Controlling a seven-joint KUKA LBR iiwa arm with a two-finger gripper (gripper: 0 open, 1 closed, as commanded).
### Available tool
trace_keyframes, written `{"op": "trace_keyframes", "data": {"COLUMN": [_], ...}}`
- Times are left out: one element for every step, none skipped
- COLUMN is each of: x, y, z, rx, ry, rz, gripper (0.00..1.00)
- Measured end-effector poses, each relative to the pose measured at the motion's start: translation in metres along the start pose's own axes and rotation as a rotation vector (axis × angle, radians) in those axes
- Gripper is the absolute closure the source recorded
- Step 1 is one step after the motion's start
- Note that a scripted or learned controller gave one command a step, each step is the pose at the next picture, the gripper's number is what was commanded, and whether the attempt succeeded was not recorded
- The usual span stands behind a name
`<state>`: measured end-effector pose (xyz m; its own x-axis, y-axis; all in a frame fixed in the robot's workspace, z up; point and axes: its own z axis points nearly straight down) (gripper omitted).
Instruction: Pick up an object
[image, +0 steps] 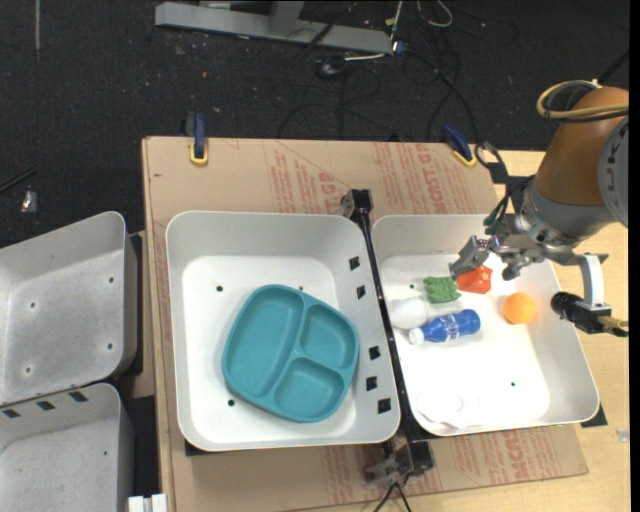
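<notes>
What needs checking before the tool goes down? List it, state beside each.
1. Tool over the right bin: ok.
2. Red object directly beneath the tool: ok.
3. Room around the red object: not ok, the green block is right beside it.
4. Orange ball apart from the target: ok.
5. Blue bottle out of the way: ok.
6. Finger opening: cannot tell.

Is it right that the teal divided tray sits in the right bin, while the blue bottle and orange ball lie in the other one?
Not quite. The camera view shows the teal divided tray in the left bin; the blue bottle and orange ball lie in the right bin.
</notes>
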<state>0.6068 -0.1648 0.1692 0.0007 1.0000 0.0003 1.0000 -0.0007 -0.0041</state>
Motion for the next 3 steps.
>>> {"op": "trace_keyframes", "data": {"x": [0.001, 0.001, 0.001], "y": [-0.005, -0.003, 0.001], "z": [0.044, 0.031, -0.012], "rx": [0.0, -0.006, -0.008], "ry": [0.0, -0.001, -0.002], "rz": [0.0, 0.0, -0.003], "gripper": [0.0, 1.0, 1.0]}}
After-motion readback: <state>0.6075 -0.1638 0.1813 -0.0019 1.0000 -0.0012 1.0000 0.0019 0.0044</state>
